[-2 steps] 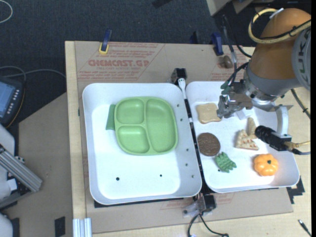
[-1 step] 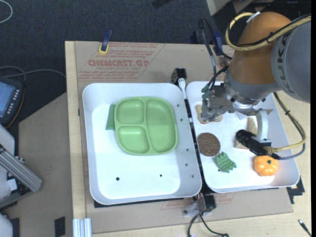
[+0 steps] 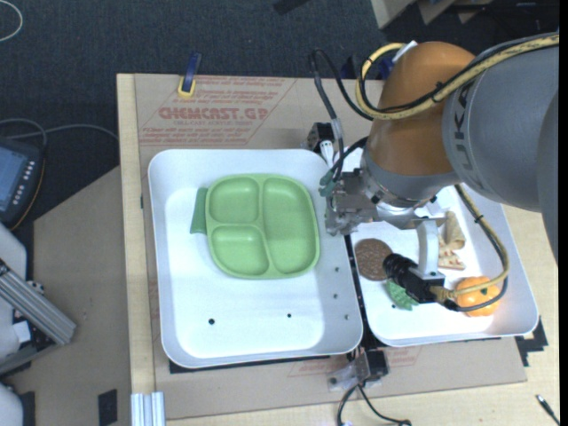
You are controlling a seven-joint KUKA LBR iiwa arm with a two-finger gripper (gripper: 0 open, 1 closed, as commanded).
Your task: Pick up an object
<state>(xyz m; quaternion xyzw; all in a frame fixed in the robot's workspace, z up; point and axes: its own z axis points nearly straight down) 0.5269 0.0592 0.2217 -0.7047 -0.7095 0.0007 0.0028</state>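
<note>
Camera view, from above the surface (image 3: 133, 238) at a slant: my grey arm (image 3: 506, 122) with its orange band reaches in from the right, and my hand (image 3: 340, 204) hangs low over the seam where the left bin (image 3: 164, 238) and the right bin (image 3: 524, 302) meet. My own wrist covers the hand, so I cannot tell whether it is open or closed, and nothing shows as gripped. Just beside my hand, on the view's left, lies a green divided plate (image 3: 262, 224), flat in the left bin, its near rim almost under me. It is wide and shallow, so I judge only the rim offers a hold. On the other side, near my hand and toward the front of the right bin, sits a brown disc (image 3: 371, 257), with a small green scrap (image 3: 401, 300) just past it. Farther off lie pale pieces (image 3: 454, 242) and an orange object (image 3: 477, 295) by the bin's front edge. Hanging between both bins, I judge the grasp not yet made; the plate rim and the brown disc are my closest choices.
</note>
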